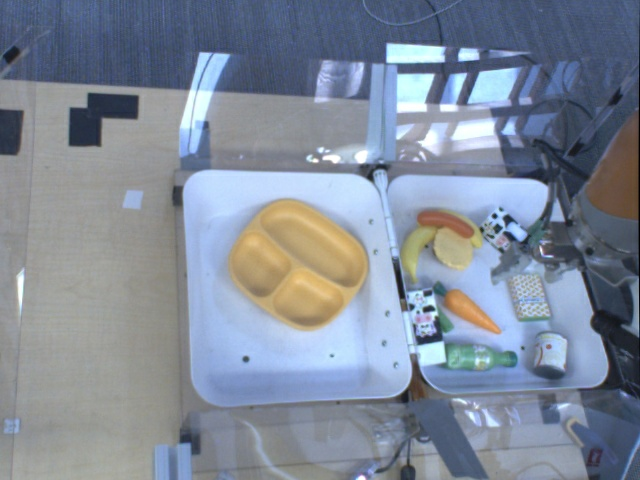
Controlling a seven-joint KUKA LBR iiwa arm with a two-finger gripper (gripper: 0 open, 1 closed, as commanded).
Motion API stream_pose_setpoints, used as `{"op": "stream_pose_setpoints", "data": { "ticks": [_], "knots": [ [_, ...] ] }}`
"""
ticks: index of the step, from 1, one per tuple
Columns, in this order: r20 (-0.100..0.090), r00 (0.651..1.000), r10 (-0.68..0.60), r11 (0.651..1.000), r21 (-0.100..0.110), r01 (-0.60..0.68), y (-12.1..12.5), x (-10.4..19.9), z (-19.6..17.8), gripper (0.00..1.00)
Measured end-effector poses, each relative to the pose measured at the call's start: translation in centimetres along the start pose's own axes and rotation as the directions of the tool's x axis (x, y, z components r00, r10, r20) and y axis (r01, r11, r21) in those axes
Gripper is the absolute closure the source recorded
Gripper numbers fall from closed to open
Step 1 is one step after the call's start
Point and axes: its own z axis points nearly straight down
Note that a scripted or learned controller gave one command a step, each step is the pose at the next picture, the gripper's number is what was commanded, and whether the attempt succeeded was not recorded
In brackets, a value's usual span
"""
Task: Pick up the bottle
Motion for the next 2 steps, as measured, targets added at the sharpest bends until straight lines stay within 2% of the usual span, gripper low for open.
{"op": "stream_pose_setpoints", "data": {
  "ticks": [1, 2],
  "knots": [
    [-0.001, 1.0, -0.003, 1.0, 0.001, 0.003, 0.2, 0.0, -0.8, 1.0],
    [0.0, 0.967, 0.256, 0.967, 0.001, -0.256, -1.5, 4.7, 1.3, 1.0]
  ]
}}
